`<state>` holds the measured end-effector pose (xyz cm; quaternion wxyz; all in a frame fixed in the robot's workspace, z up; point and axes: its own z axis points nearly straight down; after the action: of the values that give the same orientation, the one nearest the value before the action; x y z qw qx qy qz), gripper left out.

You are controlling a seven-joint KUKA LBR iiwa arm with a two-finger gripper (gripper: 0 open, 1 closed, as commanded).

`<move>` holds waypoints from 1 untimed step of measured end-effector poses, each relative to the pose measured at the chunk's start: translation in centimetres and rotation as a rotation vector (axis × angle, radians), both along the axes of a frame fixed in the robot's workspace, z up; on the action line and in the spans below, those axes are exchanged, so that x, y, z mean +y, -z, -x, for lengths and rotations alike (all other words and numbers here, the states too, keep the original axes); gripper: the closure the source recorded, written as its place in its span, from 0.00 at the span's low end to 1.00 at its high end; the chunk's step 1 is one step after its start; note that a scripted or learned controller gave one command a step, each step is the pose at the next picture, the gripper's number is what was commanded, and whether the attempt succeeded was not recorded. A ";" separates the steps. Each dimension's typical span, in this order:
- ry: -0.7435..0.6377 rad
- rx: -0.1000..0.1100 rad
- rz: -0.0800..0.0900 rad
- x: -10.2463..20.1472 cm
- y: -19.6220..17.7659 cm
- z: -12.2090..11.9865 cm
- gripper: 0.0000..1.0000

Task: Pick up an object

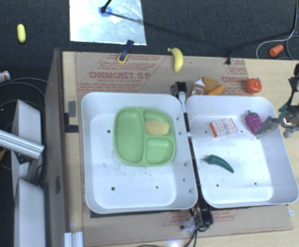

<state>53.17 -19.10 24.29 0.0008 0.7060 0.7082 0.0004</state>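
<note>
Gripper [269, 125] hovering at right bin's [242, 192] far edge beside purple plastic grape bunch [253, 121]; finger spread impossible to tell. Risking nudging grapes against rim, closing on nothing.

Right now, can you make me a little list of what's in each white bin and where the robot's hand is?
left bin: green divided plate with a yellow piece in its upper right section
right bin: purple grapes, small orange and white box, green pepper
gripper: at the right bin's right edge, just beside the grapes
held: nothing seen between the fingers
</note>
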 end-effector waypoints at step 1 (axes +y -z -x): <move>-0.004 -0.001 0.001 -1.5 7.7 -6.9 0.00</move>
<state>60.05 -20.63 16.60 0.0016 0.7046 0.7096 0.0001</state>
